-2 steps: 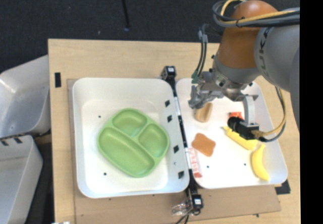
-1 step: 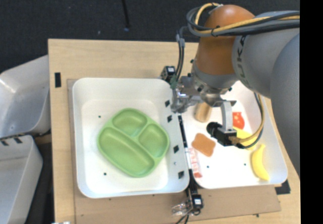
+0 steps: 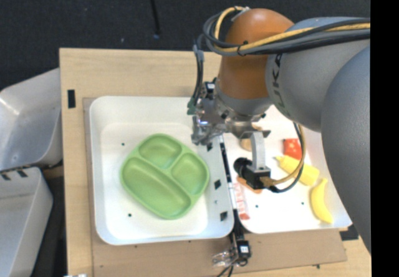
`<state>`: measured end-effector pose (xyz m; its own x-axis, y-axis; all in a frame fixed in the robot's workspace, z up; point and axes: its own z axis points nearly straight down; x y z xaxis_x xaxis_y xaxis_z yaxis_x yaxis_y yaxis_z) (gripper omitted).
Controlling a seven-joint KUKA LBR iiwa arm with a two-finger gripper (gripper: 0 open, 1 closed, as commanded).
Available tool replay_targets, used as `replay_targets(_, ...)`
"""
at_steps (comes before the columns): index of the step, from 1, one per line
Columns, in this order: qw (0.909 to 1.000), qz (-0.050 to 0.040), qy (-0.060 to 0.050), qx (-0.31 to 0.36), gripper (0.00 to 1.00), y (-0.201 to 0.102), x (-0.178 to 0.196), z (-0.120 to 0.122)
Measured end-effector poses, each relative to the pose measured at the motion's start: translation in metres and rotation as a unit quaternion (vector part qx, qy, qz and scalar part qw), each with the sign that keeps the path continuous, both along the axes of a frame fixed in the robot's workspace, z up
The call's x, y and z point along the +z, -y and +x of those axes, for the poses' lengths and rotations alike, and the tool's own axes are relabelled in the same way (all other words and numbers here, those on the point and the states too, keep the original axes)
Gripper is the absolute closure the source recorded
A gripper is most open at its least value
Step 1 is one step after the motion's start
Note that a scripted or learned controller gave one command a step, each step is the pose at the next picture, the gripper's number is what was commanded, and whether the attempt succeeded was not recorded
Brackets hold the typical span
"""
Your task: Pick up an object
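- Gripper (image 3: 204, 126): is hanging beneath the grey wrist, over the seam where the two bins are meeting, toward their far rims. The wrist housing is covering it from above, so I cannot tell whether it is standing wide or narrow.
- Tan object (image 3: 247, 143): is lying just beside the gripper at its 4 o'clock, in the right bin (image 3: 280, 214), and is partly hidden by the arm. Its kind is too unclear to tell.
- Green divided plate (image 3: 163, 176): has three compartments and is lying flat in the left bin (image 3: 112, 126), near the gripper at its 7 o'clock. Its right edge is sitting close to that bin's right wall.
- Red-and-white item (image 3: 241, 199): is lying along the right bin's left wall, at the gripper's 5 o'clock.
- Red block (image 3: 292, 147): is sitting in the right bin at the gripper's 3 o'clock, apart from it.
- Yellow tapered object (image 3: 300, 171): is lying just beside the red block, at that block's 6 o'clock. Its narrow end is pointing toward 10 o'clock.
- Banana (image 3: 321, 201): is lying near the right bin's near right corner, at the gripper's 4 o'clock, well apart from it and close to the yellow tapered object.
- Counter (image 3: 75, 70): pale wood, is carrying both white bins side by side.
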<state>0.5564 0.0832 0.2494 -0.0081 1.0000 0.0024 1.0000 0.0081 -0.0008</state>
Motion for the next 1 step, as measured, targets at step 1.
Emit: replay_targets(1,1.0,-0.0006,0.0,-0.003,0.0,0.0032,-0.0006,0.0006)
